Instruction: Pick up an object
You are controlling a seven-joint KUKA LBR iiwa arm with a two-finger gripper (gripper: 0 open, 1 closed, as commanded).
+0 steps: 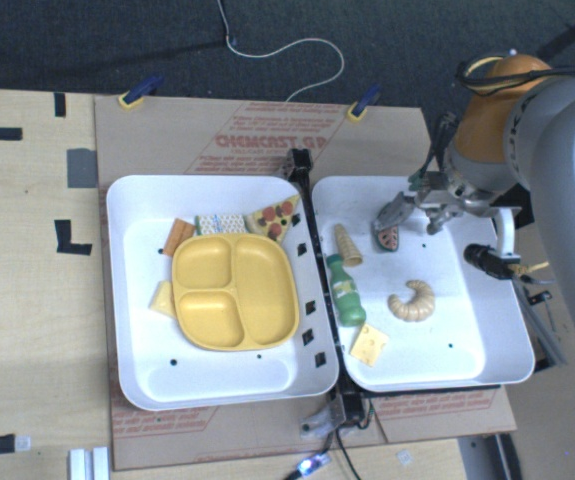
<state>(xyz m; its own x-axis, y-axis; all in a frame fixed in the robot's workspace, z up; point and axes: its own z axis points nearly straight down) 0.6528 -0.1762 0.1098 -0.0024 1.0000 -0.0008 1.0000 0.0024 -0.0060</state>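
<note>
Strawberry slice (388,237) lay near right bin's (487,368) back edge, gripper (395,218) just above; jaw state unclear, nothing lifted yet.

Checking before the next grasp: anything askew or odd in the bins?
Left bin: the yellow tray lies on top of several small items, partly burying them. Right bin: the green bottle lies on its side against the divider.
</note>
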